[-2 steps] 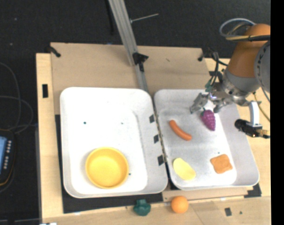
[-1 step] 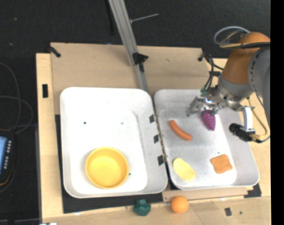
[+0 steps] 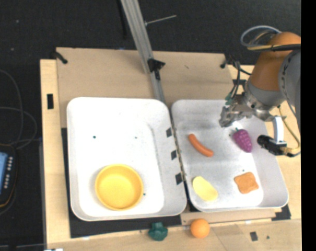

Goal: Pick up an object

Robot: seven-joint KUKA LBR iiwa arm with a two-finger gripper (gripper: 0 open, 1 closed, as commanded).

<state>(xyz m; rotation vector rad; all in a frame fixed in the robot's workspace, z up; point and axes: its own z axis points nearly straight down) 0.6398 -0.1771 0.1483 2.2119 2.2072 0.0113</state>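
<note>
The tool (image 3: pixel 230 116) is seen poised over the far part of the right bin (image 3: pixel 215 205), low above the white floor, and whether it is apart or together cannot be told from this slanted view; nothing is seen gripped in it. Just beside it, toward the near right, the purple grape bunch (image 3: pixel 242 139) is found, lying apart from the tool, its long axis running away from the tool toward the bin's near right corner. That is judged the likeliest target, being the closest thing. A short shift outward and down would be called for, with the closing set across the bunch's narrow width. The orange sausage (image 3: pixel 200 145) is placed to the tool's near left, a little farther off, lying slantwise. The yellow piece (image 3: pixel 205 188) and the orange square (image 3: pixel 246 182) are left well toward the near rim. The yellow bowl (image 3: pixel 118 186) is kept far off in the left bin (image 3: pixel 116 109).
</note>
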